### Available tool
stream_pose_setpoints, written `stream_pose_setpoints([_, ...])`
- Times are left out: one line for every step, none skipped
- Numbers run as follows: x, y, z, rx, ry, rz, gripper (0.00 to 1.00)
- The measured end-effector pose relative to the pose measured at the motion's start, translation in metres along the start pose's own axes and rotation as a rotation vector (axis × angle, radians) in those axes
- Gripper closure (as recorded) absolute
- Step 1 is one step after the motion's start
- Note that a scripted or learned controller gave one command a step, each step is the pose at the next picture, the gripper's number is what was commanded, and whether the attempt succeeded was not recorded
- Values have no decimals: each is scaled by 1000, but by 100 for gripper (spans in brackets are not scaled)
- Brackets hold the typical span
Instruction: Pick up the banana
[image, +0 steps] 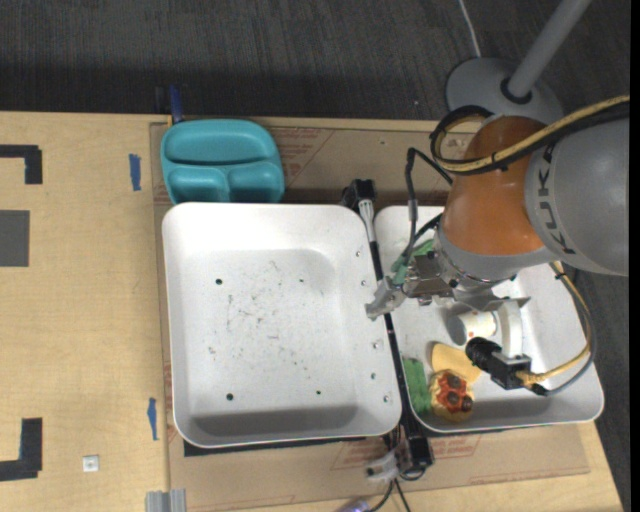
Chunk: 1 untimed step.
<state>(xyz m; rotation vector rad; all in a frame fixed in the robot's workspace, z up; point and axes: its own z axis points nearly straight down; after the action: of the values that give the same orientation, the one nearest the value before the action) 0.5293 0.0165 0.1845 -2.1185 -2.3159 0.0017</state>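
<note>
Position: my gripper (462, 305) hangs over the right shallow white bin (585, 398), near its middle, largely masked from above by my own grey wrist and orange band. I cannot tell whether my jaws are released or clenched, and nothing can be confirmed as grasped.

Task item: the yellow curved banana (447, 356) lies on the floor of the right bin, toward its near edge, just beside my gripper on the near side. Contact between the two cannot be determined.

Adjacent items: a yellow-and-red patterned object (452, 393) lies touching the banana's near side; a small green object (419, 396) sits just beside that, against the bin's left wall.

Left shallow white bin (270, 300): scuffed floor noted.

A teal plastic divided tray (222, 160) rests on the tan bench (80, 300), just beyond the left bin's far edge.
</note>
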Motion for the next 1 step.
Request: stream_pose_setpoints([61,-45,0,1,0,164,0])
